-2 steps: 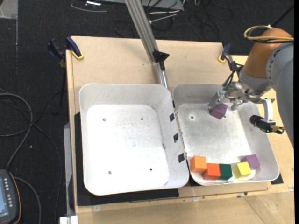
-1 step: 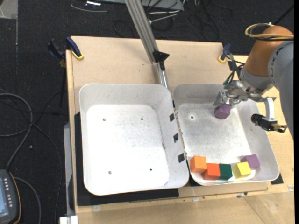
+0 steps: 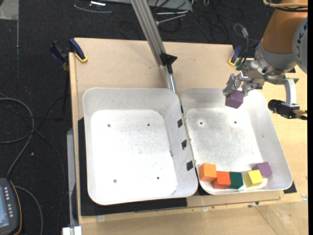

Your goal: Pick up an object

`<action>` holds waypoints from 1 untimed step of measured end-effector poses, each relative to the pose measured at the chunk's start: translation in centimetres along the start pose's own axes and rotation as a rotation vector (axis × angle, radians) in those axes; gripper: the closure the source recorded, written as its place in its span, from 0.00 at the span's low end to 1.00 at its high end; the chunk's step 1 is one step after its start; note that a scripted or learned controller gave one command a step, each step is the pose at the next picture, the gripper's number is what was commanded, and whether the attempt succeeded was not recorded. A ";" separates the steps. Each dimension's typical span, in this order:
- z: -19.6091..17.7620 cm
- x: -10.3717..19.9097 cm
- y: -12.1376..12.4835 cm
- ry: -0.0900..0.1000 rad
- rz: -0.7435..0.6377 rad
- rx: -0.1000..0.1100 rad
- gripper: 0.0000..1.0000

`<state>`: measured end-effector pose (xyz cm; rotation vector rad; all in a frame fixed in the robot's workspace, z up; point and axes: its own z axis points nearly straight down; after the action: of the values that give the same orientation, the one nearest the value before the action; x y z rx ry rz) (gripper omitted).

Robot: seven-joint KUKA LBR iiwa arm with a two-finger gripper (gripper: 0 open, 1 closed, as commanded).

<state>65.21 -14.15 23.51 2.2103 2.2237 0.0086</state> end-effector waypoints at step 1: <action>1.5 9.6 1.9 0.003 -0.004 0.007 1.00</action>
<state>67.04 -4.58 22.06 2.2109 2.2326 0.0036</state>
